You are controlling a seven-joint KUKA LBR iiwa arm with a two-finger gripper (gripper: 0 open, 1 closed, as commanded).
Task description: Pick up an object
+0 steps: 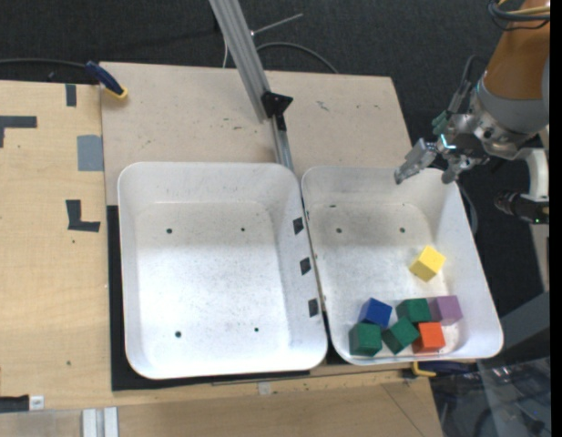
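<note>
Above the right bin's (467, 235) far corner, the hand (428, 166) hovers, fingers spread, holding nothing. Approach step, by my judgement. Yellow block (427, 263) sits alone mid-bin; others cluster at the near edge. Next: descend over the yellow block, close.

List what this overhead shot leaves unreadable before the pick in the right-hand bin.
- Gripper: small and blurred over the right bin's far corner; its height above the floor is unreadable.
- Cube cluster: the green cubes sit so tight that their count and boundaries are unclear; the orange cube and purple cube partly hide neighbours.
- Arm: cut off by the top right edge.
</note>
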